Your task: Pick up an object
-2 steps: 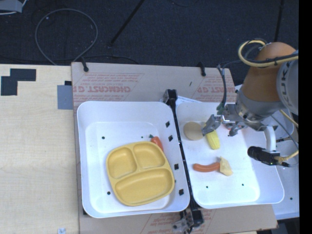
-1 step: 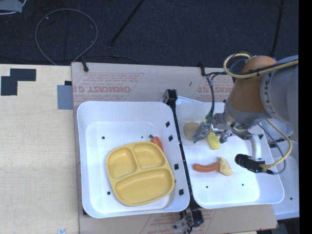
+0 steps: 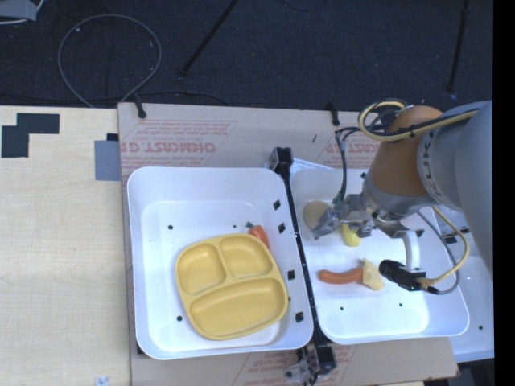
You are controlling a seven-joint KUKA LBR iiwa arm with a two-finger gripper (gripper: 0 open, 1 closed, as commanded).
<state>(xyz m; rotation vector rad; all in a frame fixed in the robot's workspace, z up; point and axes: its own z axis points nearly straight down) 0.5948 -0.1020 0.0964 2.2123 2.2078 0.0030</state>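
Note:
The arm reaches in from the right over the right bin (image 3: 402,316), and my gripper (image 3: 341,222) hangs low near that bin's upper left part. A small yellow piece (image 3: 351,235) lies right under or beside the gripper's tip; I cannot tell whether it is held. A tan round object (image 3: 315,211) sits just left of the gripper. Lower in the bin lie an orange sausage-shaped item (image 3: 339,276) and a pale yellow chunk (image 3: 372,276), touching end to end.
The left bin (image 3: 153,215) holds a yellow divided plate (image 3: 232,285) with a small orange-red item (image 3: 258,234) at its upper right rim. A black divider (image 3: 294,240) runs between the bins. Cables and a black connector (image 3: 402,274) trail from the wrist over the right bin.

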